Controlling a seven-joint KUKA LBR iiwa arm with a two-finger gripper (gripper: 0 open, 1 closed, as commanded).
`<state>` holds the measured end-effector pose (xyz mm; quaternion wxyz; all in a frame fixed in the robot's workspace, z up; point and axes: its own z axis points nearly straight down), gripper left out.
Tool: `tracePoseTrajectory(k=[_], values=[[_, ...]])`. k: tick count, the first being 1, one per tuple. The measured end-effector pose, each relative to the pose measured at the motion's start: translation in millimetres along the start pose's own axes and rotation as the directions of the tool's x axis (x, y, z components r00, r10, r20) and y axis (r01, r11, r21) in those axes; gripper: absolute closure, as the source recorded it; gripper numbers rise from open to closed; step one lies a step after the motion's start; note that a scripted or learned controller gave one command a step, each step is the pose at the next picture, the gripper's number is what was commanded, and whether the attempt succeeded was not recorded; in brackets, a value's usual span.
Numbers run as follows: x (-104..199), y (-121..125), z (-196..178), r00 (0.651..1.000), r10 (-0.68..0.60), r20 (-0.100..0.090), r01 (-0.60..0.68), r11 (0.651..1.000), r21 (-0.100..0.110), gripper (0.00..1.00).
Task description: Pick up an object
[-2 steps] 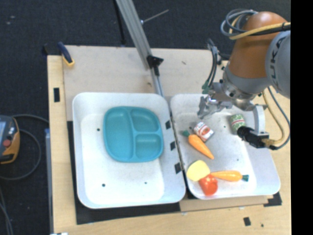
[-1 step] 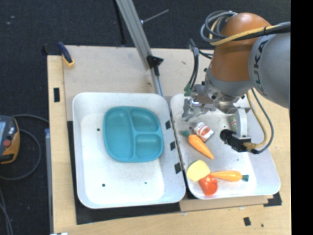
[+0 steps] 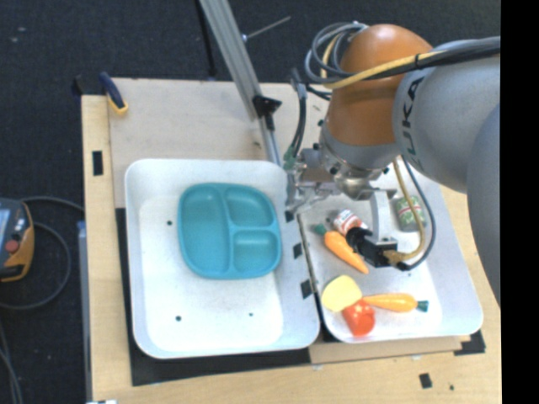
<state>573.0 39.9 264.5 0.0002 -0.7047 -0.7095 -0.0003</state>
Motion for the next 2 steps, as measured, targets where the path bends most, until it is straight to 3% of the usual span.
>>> tracePoseTrajectory(k=[1, 2], values=[[45.8, 2.2, 24.6, 1.000, 0.001, 0.001, -0.001, 1.000, 0.002, 1.00], [43.8, 2.5, 23.2, 1.000, 0.004, 0.000, -0.004, 1.000, 0.000, 0.00]])
